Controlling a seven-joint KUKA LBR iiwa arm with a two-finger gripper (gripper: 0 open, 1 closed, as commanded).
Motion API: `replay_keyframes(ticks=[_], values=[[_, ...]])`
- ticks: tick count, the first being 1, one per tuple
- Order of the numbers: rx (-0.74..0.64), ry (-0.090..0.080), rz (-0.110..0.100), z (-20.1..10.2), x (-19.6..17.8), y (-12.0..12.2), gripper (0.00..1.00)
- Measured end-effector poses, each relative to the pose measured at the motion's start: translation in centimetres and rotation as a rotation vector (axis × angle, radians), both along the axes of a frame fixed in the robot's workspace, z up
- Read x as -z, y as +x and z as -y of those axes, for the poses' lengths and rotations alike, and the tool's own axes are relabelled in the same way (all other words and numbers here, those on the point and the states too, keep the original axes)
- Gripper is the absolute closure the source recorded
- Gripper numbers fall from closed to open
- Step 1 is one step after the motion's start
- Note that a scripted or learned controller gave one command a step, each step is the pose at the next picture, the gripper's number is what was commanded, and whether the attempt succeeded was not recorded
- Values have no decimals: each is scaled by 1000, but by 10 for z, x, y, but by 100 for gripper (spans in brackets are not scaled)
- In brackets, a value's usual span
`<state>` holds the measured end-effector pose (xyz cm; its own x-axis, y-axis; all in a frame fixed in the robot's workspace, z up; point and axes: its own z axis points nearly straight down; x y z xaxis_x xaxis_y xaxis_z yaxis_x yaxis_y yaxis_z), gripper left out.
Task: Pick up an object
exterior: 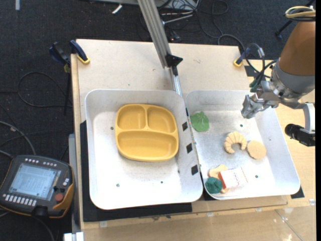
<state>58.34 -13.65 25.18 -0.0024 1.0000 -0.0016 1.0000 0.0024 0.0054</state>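
Your tool (249, 109) hangs over the far right part of the right bin (281, 149), pointing down and to the left; you cannot tell from this slanted view how wide it stands, and nothing shows in its grip. Nearest to it lies the croissant (234, 141), a pale tan, ridged, curved piece, just nearer and a little left of the tool. Touching the croissant's right end is a round, flat tan cookie (257, 149). To the left of the tool, close to the bin's left wall, sits a light green, leafy, lumpy piece (199, 121). In the near left corner of the same bin you have a small cluster: a white and red box (234, 177) lying flat, a dark green rounded piece (213, 185) touching its left side, and a small yellowish piece (216, 171) just beyond that.

Between the tool and the croissant the bin floor is bare, so nothing blocks the way there; the cookie crowds the croissant on its right only.

The left bin (100, 149) holds a yellow divided plate (147, 132), smooth plastic with rounded corners, two small compartments on the far side and one long one on the near side. Both bins are shallow, white and speckled, with rounded corners, and they meet along a middle edge marked with dark tabs. They rest on a light wooden table (125, 64). A grey metal pole (153, 19) slants in from the far side, and a teach pendant (35, 185) lies on the dark floor at the near left.
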Motion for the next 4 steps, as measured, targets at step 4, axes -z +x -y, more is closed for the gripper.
replay_keyframes(ticks=[4], values=[[-6, 3, -8, -213, 21, 1, 100]])
